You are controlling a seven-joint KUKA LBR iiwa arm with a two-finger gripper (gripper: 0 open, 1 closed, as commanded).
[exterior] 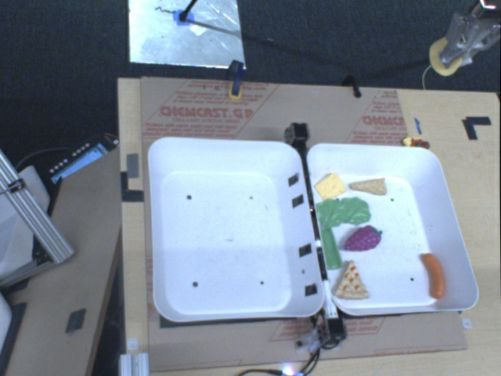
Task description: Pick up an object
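End effector (470,34) hangs at far upper right, well off the bins; open or closed, I cannot tell. No approach is begun, I judge; next I must descend over the right bin (450,202) toward the sausage (434,275)

In the white right bin (450,210), a yellow cheese square (330,186) is sitting beside tan bread (369,186), green leafy piece (340,214), purple grapes (362,237), orange sausage (434,276), orange-tan pizza slice (351,281).

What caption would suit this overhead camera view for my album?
Toy foods, among them grapes and a pizza slice, lie in the right bin; the gripper hovers far off.
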